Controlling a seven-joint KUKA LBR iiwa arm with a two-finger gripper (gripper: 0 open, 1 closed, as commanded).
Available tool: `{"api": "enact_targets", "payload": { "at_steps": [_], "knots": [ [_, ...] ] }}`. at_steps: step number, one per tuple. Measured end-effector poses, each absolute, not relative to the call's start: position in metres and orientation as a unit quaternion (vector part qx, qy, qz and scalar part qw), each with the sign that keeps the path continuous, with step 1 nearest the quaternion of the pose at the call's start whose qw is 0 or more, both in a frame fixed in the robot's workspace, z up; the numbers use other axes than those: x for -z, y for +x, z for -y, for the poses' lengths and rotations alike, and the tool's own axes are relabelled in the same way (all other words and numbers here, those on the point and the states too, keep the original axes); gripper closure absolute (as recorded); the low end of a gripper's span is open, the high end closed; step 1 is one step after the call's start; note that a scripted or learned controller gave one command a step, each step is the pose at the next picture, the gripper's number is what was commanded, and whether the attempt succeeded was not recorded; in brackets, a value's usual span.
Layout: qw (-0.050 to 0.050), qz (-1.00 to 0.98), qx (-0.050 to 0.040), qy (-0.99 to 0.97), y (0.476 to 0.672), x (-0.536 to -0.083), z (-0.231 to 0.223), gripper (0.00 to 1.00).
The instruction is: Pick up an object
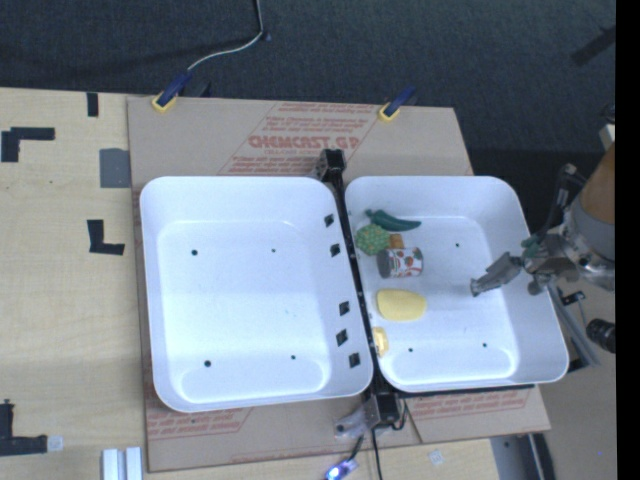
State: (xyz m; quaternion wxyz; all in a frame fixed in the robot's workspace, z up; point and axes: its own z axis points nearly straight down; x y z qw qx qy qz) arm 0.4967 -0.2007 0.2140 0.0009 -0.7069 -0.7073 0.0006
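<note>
The right bin (505, 200) holds several small objects along its left side. A dark green pepper-shaped piece (392, 221) lies at the back, with a light green bumpy item (371, 239) just in front of it. A small red and white can (402, 262) lies on its side, and a yellow rounded block (401, 305) sits nearer the front. A small yellow piece (380, 341) rests against the divider. My gripper (510, 276) hangs over the right part of this bin, well to the right of the objects, with nothing seen in it.
The left bin (160, 268) sits beside the right one, joined by a black clipped divider (345, 268). Both rest on a cardboard sheet (300, 143) held by blue and yellow clamps. The arm's grey body (590, 248) stands at the right edge.
</note>
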Motion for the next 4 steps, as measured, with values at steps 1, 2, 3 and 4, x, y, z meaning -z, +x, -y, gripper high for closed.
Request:
{"api": "enact_targets", "payload": {
  "at_steps": [1,2,3,4],
  "knots": [
    [0.004,0.709,-0.0012,-0.705,0.499,-0.155,0.143,0.0],
    [0.001,0.709,-0.0012,-0.706,0.508,-0.081,0.095,0.0],
    [-0.001,0.708,0.0006,-0.706,0.562,-0.085,0.102,0.0],
    [-0.002,0.708,0.0012,-0.706,0.63,-0.085,0.097,0.0]
  ]
}}
